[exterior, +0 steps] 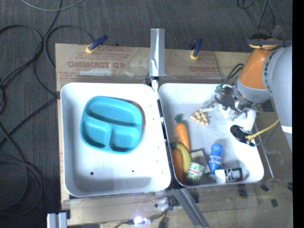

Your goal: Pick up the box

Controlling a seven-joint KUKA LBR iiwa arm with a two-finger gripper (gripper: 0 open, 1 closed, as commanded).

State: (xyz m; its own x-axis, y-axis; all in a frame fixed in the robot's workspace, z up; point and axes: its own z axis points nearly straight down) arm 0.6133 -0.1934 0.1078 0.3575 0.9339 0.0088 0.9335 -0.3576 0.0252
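A small black-and-white box (pixel 232 174) lies flat at five o'clock in the right bin (pixel 256 170), touching the front wall.

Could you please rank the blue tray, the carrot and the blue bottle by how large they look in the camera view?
1. Blue tray, by far the largest.
2. Carrot.
3. Blue bottle, slightly smaller than the carrot.

Two white bins (pixel 71 141) (pixel 256 170). One blue compartment tray (pixel 113 124). Two carrots (pixel 183 136) (pixel 176 161). One banana (pixel 185 156). One blue bottle (pixel 215 156). Two clamps (pixel 96 43) (pixel 195 49).
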